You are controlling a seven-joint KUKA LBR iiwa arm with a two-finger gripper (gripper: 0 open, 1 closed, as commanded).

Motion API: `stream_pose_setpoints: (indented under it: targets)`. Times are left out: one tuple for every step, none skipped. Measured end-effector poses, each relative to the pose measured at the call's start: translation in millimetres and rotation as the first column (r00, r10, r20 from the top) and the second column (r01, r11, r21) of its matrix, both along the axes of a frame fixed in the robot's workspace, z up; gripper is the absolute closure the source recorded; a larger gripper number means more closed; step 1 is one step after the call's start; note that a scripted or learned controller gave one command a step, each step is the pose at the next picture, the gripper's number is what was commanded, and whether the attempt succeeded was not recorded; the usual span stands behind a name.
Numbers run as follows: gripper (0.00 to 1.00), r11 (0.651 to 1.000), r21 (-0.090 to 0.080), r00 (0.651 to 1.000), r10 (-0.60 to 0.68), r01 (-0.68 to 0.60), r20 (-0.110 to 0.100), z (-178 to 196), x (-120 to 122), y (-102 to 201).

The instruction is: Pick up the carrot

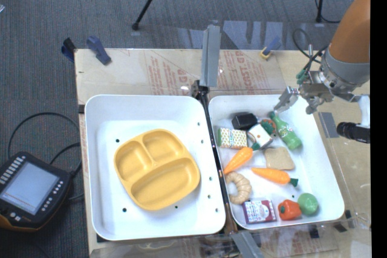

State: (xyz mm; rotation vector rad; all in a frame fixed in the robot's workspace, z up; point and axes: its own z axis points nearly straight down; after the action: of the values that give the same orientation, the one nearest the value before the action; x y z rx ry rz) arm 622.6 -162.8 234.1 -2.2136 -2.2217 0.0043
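Note:
Two orange carrots lie in the right bin (329, 160). One carrot (237, 160) rests slanted near the bin's left wall. The other carrot (273, 176), with a green stub end, lies flat toward the middle. My gripper (299, 104) hangs over the bin's far right corner, above and to the right of both carrots. It is open, with nothing between its fingers. One fingertip (283, 102) points toward a green bottle (286, 133).
The right bin also holds a black object (244, 120), a striped packet (232, 138), a toast slice (279, 158), a pale pastry (239, 188), a red packet (258, 211), a red pepper (289, 209) and a green fruit (308, 203). A yellow divided plate (157, 168) sits in the left bin (100, 130).

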Motion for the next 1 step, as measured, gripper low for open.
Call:
stream_pose_setpoints:
  targets:
    - [0.00,0.982,-0.002,0.982,-0.188,0.188,0.002,37.1,22.3,1.9]
